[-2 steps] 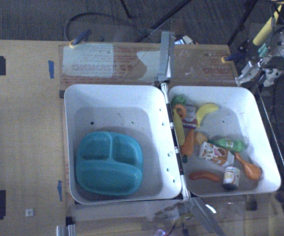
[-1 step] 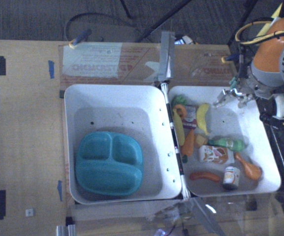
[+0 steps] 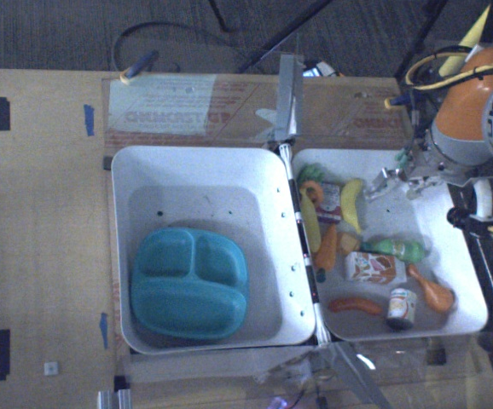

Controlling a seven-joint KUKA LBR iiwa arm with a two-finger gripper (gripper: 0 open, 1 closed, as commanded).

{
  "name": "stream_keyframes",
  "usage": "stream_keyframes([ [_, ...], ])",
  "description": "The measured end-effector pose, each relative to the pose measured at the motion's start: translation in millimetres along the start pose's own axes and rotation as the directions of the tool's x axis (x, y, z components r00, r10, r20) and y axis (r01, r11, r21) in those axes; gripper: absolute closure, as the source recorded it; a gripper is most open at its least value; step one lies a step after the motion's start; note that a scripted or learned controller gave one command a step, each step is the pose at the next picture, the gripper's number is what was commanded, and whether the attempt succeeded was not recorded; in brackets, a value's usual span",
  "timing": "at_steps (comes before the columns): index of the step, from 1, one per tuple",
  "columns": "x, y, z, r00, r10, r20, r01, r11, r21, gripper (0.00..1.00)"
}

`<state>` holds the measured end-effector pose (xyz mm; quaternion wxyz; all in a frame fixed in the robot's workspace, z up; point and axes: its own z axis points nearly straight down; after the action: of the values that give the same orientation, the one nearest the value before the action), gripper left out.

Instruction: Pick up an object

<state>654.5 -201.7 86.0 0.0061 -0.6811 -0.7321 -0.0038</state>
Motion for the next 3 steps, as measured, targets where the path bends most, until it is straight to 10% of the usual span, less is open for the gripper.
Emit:
stream_keyframes([
  [1,-4,-34,-1,1.000,-0.024,-0.002,0.024,1.000,-0.010,0.00],
  [2,62,-79,1,0.982,-0.189,0.015,0.189,0.982,-0.005,0.00],
  [3,60,5,3,0.971,-0.238,0.006,0.238,0.971,0.024,0.00],
])
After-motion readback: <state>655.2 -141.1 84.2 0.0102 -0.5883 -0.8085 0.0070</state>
